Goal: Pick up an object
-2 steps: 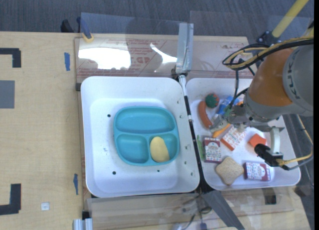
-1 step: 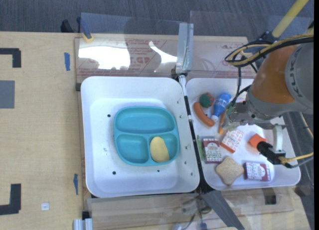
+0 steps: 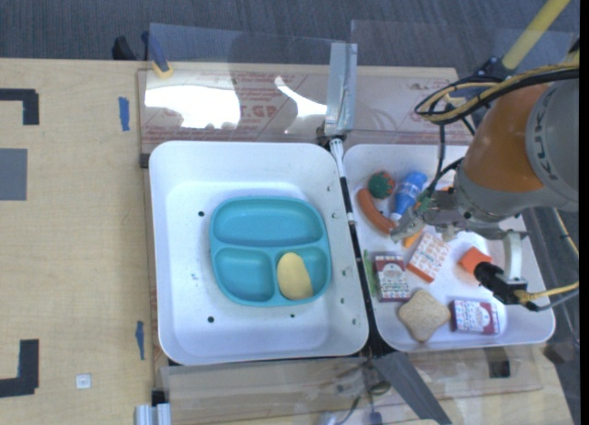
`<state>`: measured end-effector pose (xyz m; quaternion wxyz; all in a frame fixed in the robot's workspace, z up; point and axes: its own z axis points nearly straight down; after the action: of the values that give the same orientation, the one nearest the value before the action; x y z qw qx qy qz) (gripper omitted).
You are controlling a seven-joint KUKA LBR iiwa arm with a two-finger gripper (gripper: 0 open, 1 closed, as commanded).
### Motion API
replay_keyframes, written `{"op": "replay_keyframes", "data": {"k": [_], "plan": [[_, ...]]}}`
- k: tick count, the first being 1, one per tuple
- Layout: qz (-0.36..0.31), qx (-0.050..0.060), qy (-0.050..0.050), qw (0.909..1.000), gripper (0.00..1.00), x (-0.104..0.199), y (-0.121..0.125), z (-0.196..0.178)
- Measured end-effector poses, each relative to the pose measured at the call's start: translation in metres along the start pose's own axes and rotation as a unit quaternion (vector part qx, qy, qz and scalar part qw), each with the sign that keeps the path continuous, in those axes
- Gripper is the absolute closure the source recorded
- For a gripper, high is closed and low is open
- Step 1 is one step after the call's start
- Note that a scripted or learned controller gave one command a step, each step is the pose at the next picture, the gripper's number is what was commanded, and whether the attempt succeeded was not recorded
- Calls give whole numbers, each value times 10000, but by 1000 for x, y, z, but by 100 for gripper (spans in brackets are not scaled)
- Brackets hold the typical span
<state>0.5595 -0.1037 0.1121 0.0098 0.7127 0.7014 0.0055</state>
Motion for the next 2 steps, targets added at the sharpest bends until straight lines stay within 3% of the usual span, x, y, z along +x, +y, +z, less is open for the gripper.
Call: {"op": "replay_keyframes", "data": {"k": [1,2], "plan": [[758,85,24,9971,0,26,46,-74],[1119,160,14,9936,0,3,34,-2]]}}
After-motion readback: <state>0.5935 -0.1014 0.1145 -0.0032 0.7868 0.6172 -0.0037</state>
